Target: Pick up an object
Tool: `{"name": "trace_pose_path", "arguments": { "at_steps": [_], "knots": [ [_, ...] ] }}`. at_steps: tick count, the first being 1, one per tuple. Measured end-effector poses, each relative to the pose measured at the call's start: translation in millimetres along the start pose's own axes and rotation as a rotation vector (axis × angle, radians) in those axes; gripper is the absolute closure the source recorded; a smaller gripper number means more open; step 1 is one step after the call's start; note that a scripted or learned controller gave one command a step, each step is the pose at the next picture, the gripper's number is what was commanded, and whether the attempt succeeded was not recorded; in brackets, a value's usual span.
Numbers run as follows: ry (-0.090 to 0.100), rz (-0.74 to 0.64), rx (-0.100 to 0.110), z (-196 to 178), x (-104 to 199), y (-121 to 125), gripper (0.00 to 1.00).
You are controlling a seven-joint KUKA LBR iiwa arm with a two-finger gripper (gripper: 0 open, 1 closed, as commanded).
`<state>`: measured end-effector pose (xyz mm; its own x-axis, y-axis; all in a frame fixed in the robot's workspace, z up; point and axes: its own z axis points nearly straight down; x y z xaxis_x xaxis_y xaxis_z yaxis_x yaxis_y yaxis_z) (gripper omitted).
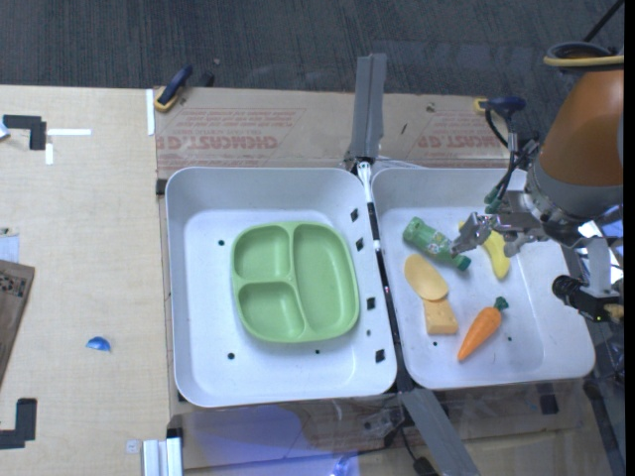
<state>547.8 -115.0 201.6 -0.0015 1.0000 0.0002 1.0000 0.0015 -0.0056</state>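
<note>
While the gripper (474,234) hovers beside the green bottle (433,240), jaw state cannot be told. It should centre over the bottle before closing.

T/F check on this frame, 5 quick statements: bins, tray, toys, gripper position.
1. The green divided tray lies in the left bin. True.
2. The carrot lies in the left bin. False: it is in the right bin, near the front.
3. The gripper is over the right bin, beside the green bottle. True.
4. The tray has a toy in one of its compartments. False: all three compartments show bare green.
5. The yellow banana lies left of the green bottle. False: it lies to the bottle's right, past the gripper.
</note>
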Motion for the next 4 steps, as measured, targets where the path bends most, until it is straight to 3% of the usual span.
{"name": "trace_pose_path", "arguments": {
  "at_steps": [1, 2, 3, 4],
  "knots": [
    [-0.001, -0.106, -0.004, 108.9, 1.4, 44.4, 0.00],
    [0.000, -0.300, -0.003, 111.3, -9.6, 39.6, 0.00],
    [0.000, -0.295, -0.001, 104.0, -11.0, 39.6, 1.00],
    [0.000, -0.296, -0.001, 103.9, -11.0, 39.6, 0.00]
  ]
}}
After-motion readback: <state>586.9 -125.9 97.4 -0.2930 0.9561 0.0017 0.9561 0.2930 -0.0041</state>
